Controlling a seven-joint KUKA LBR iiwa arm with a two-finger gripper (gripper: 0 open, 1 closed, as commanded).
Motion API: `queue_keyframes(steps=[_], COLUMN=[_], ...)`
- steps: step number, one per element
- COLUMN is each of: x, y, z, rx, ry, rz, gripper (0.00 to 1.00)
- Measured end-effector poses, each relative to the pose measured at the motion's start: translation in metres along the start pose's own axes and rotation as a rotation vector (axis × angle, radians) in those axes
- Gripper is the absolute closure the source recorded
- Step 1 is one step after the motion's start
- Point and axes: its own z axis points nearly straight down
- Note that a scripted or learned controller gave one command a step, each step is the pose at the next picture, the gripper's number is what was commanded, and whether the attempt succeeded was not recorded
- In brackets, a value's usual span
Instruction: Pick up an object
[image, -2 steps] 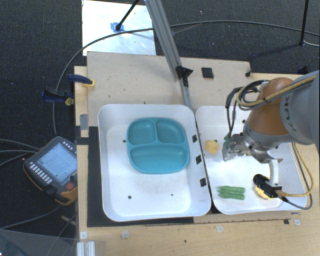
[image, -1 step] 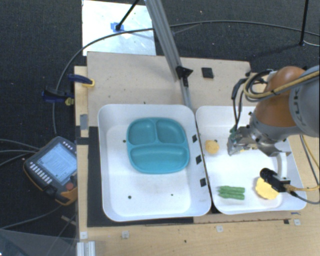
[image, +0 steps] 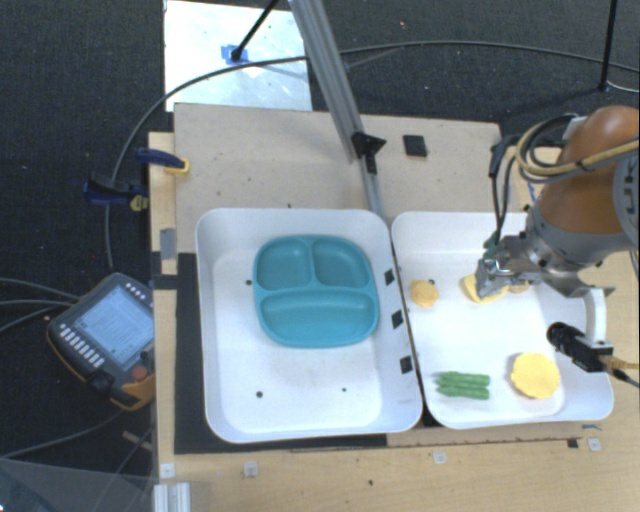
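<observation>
Nearby, green beans (image: 463, 384), yellow pieces (image: 535, 375).

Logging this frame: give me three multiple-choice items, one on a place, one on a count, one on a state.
1. Where is the teal divided plate?
A. left bin
B. right bin
C. on the bench

2. How many yellow pieces lie in the right bin?
A. one
B. three
C. five

3. Where is the hand?
A. over the plate
B. down at a yellow piece in the right bin
C. at the green beans

Answers: 1 A, it sits inside the left bin. 2 B, three show. 3 B, it sits low there.
</observation>
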Motion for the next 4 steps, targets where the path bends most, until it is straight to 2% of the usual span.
queue_keyframes(steps=[1,3,4], x=[0.0,0.093,0.141], y=[0.001,0.057,0.072], z=[-0.014,-0.028,-0.035], rx=[0.002,0.002,0.002], ry=[0.001,0.002,0.003], rz=[-0.002,-0.006,-0.008], gripper=[1.0,1.0,1.0])
